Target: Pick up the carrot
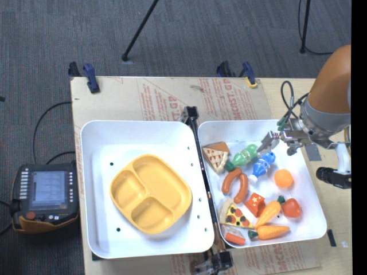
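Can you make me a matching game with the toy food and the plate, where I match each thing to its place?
Things:
1. yellow plate
2. pizza slice
3. blue bottle
4. waffle wedge

Places:
A. right bin, at its upper left corner
B. left bin, in the middle
C. right bin, near its front edge, left of the carrots
D. right bin, just below the gripper, next to the green bottle

Pairs: 1-B, 2-C, 3-D, 4-A
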### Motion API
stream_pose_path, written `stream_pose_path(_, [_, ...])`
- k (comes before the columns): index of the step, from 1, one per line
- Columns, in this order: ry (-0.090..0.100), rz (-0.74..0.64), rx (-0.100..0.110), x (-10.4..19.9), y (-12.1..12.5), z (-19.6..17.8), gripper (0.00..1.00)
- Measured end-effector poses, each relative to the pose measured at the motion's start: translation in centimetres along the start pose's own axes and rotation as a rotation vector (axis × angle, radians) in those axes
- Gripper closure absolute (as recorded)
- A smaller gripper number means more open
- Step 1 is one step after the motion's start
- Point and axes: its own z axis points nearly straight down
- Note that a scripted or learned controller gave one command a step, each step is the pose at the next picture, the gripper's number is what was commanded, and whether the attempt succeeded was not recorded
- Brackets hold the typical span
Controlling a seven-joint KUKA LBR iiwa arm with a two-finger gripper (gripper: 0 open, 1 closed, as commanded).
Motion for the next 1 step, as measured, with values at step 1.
stream_pose_path(1, [0.002, 0.151, 0.003, -4.44, -6.27, 11.59, 0.0])
